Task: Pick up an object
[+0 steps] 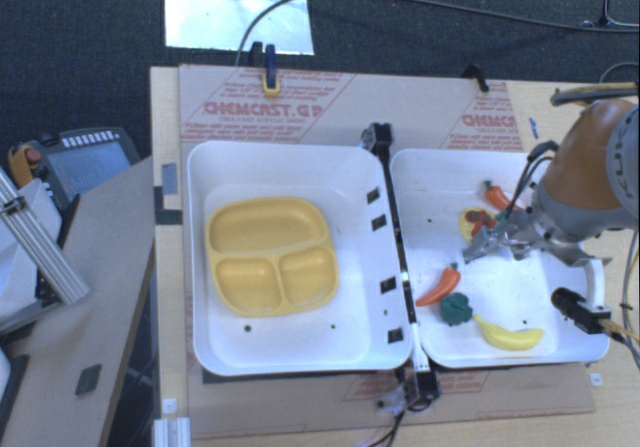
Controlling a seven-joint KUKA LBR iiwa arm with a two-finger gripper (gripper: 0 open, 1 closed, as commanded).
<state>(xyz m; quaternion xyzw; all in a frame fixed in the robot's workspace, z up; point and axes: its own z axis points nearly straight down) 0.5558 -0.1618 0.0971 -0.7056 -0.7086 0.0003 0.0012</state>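
My gripper [487, 235] hangs low over the middle of the right bin [520, 285], reaching in from the right. Right beside its tip lie a yellow piece [468, 226] and a small red piece [484, 219], both partly hidden by it. An orange carrot-like toy [496, 197] lies just behind it. In front of it lie an orange pepper [440, 286], a green broccoli-like toy [456, 309] and a yellow banana [509, 336]. I see nothing lifted off the bin floor.
The left bin [230, 160] holds a yellow divided tray [270, 255]. A black divider strip [392, 235] runs between the bins. The arm's grey body with its orange band [590, 175] covers the right bin's far right side.
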